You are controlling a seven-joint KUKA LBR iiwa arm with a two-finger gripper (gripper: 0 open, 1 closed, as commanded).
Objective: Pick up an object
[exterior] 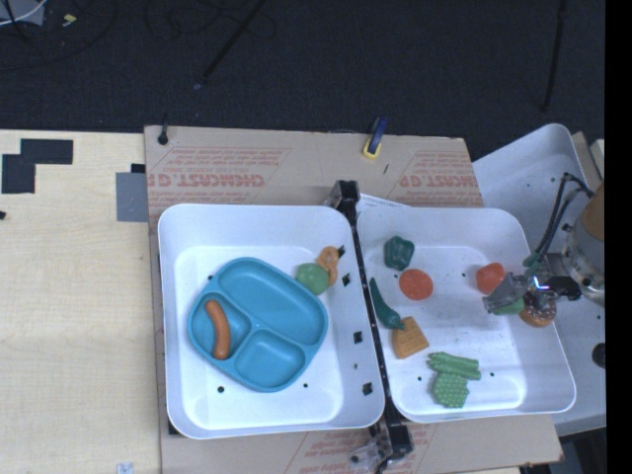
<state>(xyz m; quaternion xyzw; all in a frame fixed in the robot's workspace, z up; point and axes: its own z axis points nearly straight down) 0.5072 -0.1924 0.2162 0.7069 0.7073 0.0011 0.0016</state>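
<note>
camera view: round orange-red object beside gripper

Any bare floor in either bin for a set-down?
Left bin: bare strip along the near wall, below the blue tray, and the far-left corner. Right bin: open floor between the orange disc and the gripper. Crowded along the divider and near the green pieces.

The tool is blurred at the right bin's far side, so its fingers cannot be made out. Just beside it, a brownish-orange object is partly covered and too smeared to identify. Behind the tool, the arm is cut off at the picture's right edge. Well away from the tool, an orange piece sits half hidden behind a green ball.
</note>
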